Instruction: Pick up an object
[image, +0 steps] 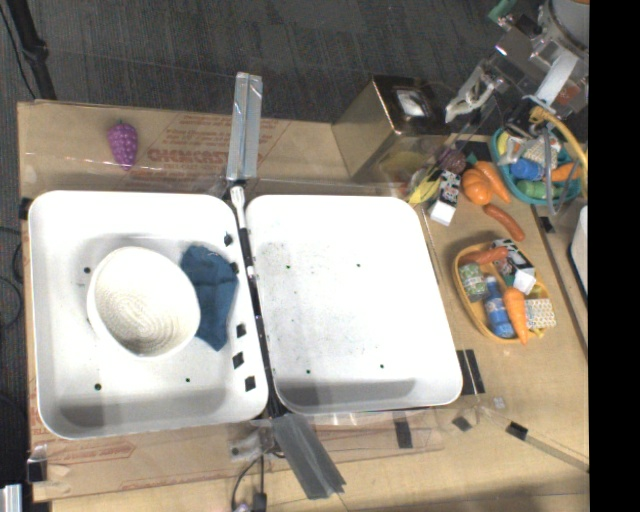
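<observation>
Where it lies in left bin (60, 400), round cream woven hat (145, 300) (blue cloth (212, 295) touching), gripper state unclear.

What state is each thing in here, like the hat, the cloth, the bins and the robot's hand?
white hat: lying flat in the left bin, touching the cloth
blue cloth: crumpled beside the hat, partly under its brim
left bin: holding the hat and cloth
right bin: bare white floor with dark specks
gripper: raised beyond the bins at top right

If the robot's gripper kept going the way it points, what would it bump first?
Probably the brown box just down-left of the gripper, though depth is unclear and it might pass above it.
</observation>
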